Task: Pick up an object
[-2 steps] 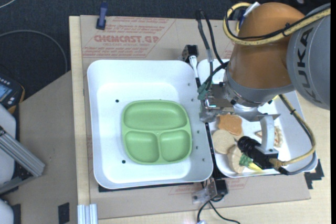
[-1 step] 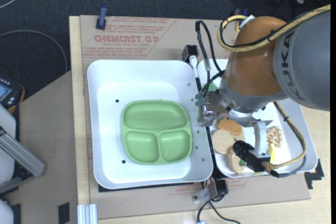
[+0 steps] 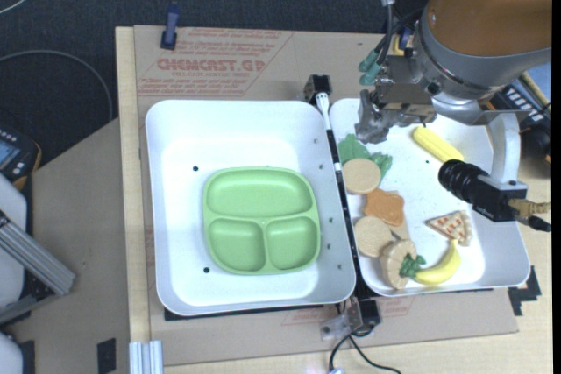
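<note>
One green toy (image 3: 366,155) seemingly just under the gripper (image 3: 372,130), contact unclear.

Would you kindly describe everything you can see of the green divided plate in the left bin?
The green divided plate is a pale green, rounded-rectangle tray that looks like matte plastic. It has three compartments: one wide section along the far side and two smaller ones along the near side, split by raised ridges. It lies flat and upright, roughly in the middle of the left bin, resting on the bin's white floor. Nothing lies in it and nothing else touches it.
</note>
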`<state>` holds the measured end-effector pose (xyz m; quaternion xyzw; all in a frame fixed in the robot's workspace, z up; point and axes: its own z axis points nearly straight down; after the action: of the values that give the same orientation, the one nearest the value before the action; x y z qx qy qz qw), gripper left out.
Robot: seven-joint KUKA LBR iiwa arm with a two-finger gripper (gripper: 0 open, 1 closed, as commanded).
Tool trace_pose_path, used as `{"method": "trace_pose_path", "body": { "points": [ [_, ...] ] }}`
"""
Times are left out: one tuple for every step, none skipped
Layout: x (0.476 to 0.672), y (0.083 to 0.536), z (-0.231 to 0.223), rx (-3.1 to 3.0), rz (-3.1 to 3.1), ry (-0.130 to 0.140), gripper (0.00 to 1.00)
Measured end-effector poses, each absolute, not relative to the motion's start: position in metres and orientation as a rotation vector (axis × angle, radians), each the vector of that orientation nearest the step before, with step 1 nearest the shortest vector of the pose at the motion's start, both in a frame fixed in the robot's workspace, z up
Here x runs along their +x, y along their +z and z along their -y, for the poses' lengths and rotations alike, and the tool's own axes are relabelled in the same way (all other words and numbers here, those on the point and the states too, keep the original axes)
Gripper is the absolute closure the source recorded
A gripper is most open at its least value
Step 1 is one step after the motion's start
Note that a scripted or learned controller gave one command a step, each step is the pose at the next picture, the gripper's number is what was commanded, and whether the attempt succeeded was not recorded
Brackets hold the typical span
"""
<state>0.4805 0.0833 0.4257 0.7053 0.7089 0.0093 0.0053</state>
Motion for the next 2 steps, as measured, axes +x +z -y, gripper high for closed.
{"method": "trace_pose_path", "body": {
  "points": [
    [0.477, 0.253, -0.026, 2.236, -2.22, -0.019, 1.0],
    [0.48, 0.343, -0.057, 2.214, -2.223, 0.009, 1.0]
  ]
}}
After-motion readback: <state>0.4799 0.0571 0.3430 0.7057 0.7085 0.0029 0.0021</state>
